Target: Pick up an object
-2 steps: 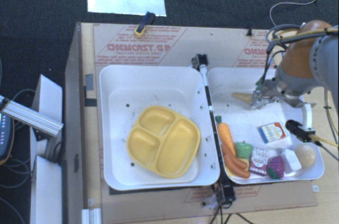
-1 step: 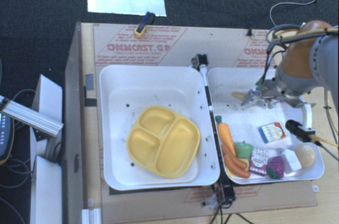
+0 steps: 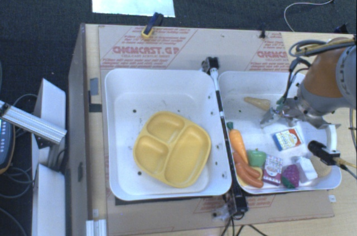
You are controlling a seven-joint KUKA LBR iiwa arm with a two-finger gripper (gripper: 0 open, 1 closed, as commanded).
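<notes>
The gripper (image 3: 274, 116) hangs low in the far part of the right bin (image 3: 254, 88), just near of a pale cone-shaped piece (image 3: 257, 102) and just left of a small white carton (image 3: 288, 139); whether its fingers are spread or closed cannot be told from this slant. Nothing is seen held. Likely targets crowd the bin's near edge: a carrot (image 3: 237, 143) along the dividing wall, a green toy (image 3: 256, 158), a hot dog (image 3: 249, 173), a red-and-white packet (image 3: 273, 168) and a purple piece (image 3: 290, 176). Packed so tightly, they leave little finger room; the cone and carton sit freer. The left bin (image 3: 122, 118) holds a yellow divided plate (image 3: 172, 148), well clear of the arm (image 3: 329, 76).
</notes>
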